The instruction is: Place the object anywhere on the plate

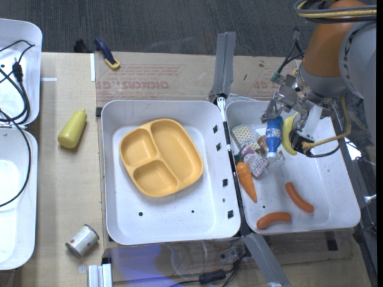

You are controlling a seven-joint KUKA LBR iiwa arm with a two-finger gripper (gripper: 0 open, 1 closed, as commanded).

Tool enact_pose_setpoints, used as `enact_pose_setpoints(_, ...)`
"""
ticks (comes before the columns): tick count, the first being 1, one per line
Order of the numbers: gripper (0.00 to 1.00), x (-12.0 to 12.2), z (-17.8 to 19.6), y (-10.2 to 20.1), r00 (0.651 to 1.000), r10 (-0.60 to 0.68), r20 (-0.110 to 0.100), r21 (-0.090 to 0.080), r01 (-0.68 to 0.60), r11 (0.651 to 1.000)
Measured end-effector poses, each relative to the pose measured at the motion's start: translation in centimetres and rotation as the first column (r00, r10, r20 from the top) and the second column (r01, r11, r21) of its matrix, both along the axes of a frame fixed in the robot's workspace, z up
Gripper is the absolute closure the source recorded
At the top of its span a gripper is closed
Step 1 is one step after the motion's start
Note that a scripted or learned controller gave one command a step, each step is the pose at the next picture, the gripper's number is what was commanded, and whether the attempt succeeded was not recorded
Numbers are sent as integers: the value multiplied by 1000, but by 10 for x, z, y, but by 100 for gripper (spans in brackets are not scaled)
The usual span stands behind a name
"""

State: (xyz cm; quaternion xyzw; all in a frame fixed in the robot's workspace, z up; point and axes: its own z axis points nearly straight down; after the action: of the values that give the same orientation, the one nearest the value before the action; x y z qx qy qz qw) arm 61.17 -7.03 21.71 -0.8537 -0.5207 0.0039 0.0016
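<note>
In the camera view the tool (286, 119) hangs over the right bin (335, 214) apparently gripping a small blue-capped bottle (273, 137), likely light, stiff and slippery, best pinched mid-body, well apart from the yellow plate (160, 156)

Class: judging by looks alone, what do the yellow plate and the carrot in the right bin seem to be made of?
Plate: probably moulded plastic, an even yellow with a soft sheen and rounded compartment walls. Carrot: likely toy plastic or rubber, uniformly orange and smooth; too small to tell which.
</note>
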Motion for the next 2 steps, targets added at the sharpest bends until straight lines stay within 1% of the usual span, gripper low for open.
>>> enact_pose_setpoints(1,100,30,-29,96,994,112,1,0,-112,994)
enact_pose_setpoints(2,100,12,7,157,990,142,3,0,-142,990)
